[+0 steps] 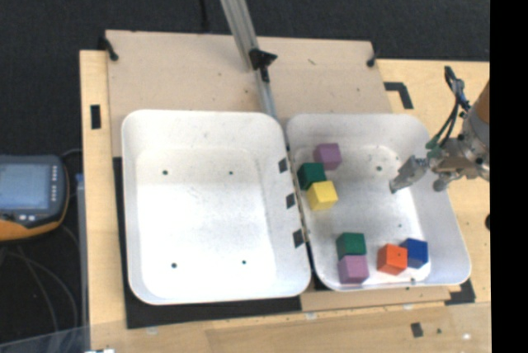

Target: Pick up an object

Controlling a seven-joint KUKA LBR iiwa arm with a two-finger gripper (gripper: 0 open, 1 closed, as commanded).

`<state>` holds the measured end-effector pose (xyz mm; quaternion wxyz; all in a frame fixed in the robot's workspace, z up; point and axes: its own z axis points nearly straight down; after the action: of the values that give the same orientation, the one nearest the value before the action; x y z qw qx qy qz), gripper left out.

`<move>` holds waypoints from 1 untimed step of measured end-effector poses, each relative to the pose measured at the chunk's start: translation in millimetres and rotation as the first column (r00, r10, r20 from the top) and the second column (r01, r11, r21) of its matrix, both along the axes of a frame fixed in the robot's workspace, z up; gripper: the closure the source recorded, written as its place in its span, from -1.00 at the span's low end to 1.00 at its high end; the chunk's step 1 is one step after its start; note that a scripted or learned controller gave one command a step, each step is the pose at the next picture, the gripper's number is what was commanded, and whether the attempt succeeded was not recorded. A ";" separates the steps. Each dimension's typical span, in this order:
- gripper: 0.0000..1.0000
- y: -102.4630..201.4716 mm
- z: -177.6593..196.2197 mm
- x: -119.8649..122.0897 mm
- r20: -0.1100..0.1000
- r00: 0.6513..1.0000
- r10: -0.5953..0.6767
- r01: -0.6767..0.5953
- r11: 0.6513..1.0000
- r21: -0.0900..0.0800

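near row: right bin (445,261) holds 4 cubes at its near edge: purple cube (352,269), green cube (351,244), orange cube (393,259), blue cube (416,251); orange and blue touching.
mid cluster: yellow cube (322,195), second green cube (311,175), second purple cube (328,154), by the bin's left wall.
end effector (421,172): over the bin's right side, nothing between fingers; can't tell apart or together.
handling: likely light, rigid blocks; grip 2 opposite flat faces. Yellow cube's right face looks free.
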<state>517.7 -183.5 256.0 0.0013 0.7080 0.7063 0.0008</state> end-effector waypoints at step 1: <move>-1.00 -0.1 0.0 0.0 0.000 1.000 -0.001 0.001 1.000 0.000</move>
<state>517.7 -183.6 256.0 0.0014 0.7084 0.7058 0.0009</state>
